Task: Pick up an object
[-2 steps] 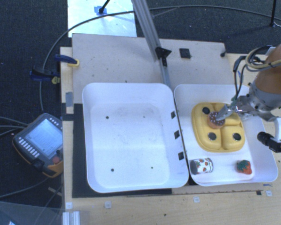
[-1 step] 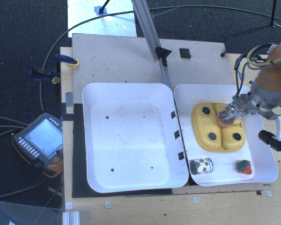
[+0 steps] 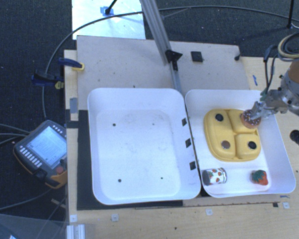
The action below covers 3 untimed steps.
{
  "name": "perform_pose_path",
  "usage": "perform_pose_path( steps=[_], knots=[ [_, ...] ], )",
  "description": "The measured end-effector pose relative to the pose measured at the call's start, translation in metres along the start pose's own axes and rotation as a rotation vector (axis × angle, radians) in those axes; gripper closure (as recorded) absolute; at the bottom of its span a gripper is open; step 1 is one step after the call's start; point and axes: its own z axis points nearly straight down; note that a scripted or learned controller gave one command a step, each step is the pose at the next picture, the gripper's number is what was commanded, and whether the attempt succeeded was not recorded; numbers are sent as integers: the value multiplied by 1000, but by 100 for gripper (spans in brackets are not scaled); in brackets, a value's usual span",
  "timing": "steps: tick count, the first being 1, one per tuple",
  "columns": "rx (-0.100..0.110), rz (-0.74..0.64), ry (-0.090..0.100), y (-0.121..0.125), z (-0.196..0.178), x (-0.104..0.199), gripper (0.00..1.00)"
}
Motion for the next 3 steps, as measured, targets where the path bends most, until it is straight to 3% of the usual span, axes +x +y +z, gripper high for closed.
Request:
perform_pose_path(
  steps=[2,3],
  knots=[
    [3,-3,2,3,-53,0,100],
    [4,-6,4,17,-58,47,100]
  ],
)
